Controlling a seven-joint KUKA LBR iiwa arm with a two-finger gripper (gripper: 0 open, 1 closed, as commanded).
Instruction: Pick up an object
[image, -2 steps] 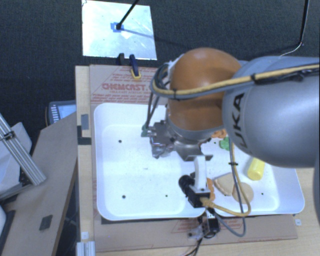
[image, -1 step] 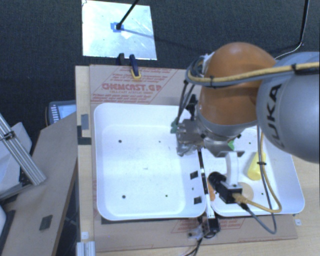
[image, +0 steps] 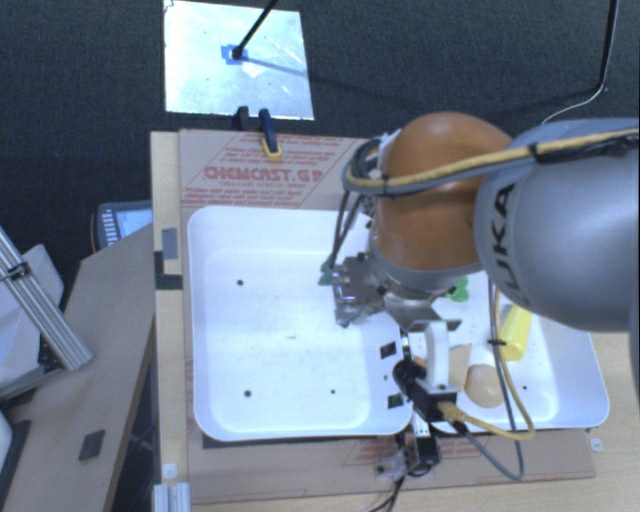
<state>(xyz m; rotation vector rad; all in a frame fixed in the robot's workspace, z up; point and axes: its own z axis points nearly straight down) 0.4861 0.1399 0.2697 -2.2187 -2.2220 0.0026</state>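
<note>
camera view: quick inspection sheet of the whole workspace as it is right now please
surface: left bin, white, a few dark specks; right bin, partly behind the arm
job's things: yellow object, green object and tan egg-shaped object, all in the right bin
clutter: nothing seen
grippers: gripper low near the divide between the bins; grip state cannot be told
cables: yellow cable across the arm's orange band
surroundings: cardboard sheet under the bins, yellow clamp, shiny sheet
</note>
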